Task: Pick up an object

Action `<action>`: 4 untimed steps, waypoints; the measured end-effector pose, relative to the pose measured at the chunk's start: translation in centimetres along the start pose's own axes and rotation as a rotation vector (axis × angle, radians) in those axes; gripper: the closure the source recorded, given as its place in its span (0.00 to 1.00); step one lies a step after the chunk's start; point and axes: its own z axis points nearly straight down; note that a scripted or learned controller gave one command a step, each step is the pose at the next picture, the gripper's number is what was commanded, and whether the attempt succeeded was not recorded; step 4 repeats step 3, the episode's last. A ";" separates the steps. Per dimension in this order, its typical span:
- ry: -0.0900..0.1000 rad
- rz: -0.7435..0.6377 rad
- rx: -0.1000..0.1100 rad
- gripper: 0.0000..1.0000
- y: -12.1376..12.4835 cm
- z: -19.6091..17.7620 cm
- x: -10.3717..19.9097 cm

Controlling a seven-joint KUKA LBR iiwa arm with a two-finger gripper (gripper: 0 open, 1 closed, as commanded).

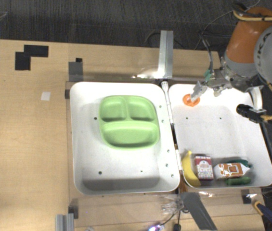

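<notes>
The end effector is hovering at the right bin's far edge, touching a small orange object; whether it is gripping, I cannot tell. The piece looks light, rigid, best pinched across its width.

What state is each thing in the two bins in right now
Green tray: flat, upright, left bin.
Orange piece: under the end effector, right bin's far end.
Banana: lying by the near wall.
Two cartons: lying flat beside it.
</notes>
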 end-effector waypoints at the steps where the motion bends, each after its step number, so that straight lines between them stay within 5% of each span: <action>1: -0.001 -0.006 -0.001 0.00 0.4 6.9 1.9; 2: 0.000 -0.011 -0.003 1.00 0.6 5.7 2.1; 3: 0.001 -0.055 0.000 1.00 -1.5 -3.0 6.5; 4: 0.001 -0.055 0.000 1.00 -1.5 -3.0 6.5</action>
